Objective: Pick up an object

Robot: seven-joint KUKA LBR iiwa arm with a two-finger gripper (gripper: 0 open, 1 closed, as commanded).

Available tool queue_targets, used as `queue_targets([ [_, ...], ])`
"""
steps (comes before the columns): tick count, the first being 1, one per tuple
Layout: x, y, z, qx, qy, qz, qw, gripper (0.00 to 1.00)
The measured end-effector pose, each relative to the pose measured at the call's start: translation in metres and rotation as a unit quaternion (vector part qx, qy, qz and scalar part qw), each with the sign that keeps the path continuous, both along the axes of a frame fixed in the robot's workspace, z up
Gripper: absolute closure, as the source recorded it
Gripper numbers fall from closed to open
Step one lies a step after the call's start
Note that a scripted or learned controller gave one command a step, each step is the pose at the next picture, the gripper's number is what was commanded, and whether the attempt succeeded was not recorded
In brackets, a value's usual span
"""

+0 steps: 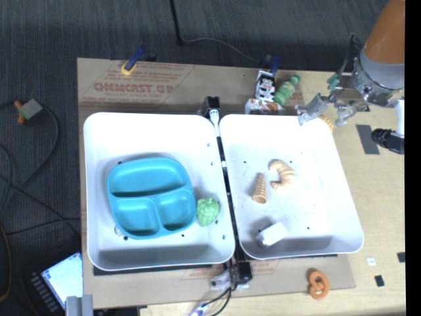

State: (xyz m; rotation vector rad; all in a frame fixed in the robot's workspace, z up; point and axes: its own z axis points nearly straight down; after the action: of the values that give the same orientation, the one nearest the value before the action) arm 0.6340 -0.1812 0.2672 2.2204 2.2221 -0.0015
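the gripper (322,112) hangs spread and holding nothing above the right bin's (342,203) far corner.

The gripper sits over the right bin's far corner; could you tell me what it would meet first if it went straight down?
Probably the right bin's far rim or the bench beside it; the gripper hangs there, but depth is unclear.

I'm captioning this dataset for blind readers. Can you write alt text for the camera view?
The grey arm's two-finger gripper hovers above the far right corner of the right shallow white bin, which holds a tan ice-cream cone toy, a curled beige croissant toy and a small white block. The left shallow white bin holds a blue compartment tray with a green lumpy toy beside it.
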Motion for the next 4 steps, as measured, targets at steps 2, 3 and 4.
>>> queue_targets([
  [2, -0.021, -0.005, -0.178, -0.0002, -0.005, 0.000, 1.0000, 0.00],
  [3, -0.020, -0.006, -0.167, -0.0015, -0.007, 0.000, 1.0000, 1.00],
  [4, -0.020, -0.005, -0.167, -0.0012, -0.006, 0.000, 1.0000, 0.00],
])
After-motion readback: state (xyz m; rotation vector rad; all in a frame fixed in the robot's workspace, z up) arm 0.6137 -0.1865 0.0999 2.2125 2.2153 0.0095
